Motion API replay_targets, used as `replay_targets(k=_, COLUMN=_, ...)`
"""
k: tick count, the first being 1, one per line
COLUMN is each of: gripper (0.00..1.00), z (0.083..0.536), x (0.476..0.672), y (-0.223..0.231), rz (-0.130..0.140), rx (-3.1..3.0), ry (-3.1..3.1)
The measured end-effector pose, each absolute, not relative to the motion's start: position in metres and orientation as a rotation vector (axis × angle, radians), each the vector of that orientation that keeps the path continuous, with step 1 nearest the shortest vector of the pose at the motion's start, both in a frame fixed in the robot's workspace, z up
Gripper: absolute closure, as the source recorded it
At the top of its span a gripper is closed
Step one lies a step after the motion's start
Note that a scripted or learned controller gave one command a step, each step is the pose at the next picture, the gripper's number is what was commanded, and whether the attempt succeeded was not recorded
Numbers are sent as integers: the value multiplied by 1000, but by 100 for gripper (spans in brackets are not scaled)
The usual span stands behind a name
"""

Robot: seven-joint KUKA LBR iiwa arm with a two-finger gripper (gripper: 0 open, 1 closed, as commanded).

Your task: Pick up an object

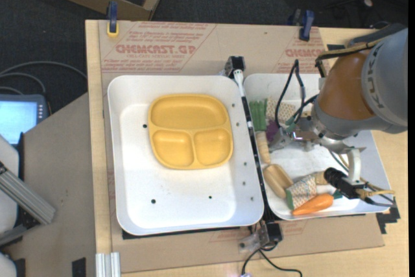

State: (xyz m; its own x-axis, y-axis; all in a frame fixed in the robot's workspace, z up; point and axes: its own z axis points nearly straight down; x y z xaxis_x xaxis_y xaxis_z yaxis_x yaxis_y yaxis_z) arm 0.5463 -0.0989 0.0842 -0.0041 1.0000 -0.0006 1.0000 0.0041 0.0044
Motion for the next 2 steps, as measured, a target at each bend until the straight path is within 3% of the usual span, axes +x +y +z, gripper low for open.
replay_targets(k=1, gripper=0, z=85, x=590, y=-98, rz=4, rx=2216, ry=2220)
replay_targets(k=2, gripper=0, z=86, x=670, y=-144, rz=6, rx=2214, ry=2216)
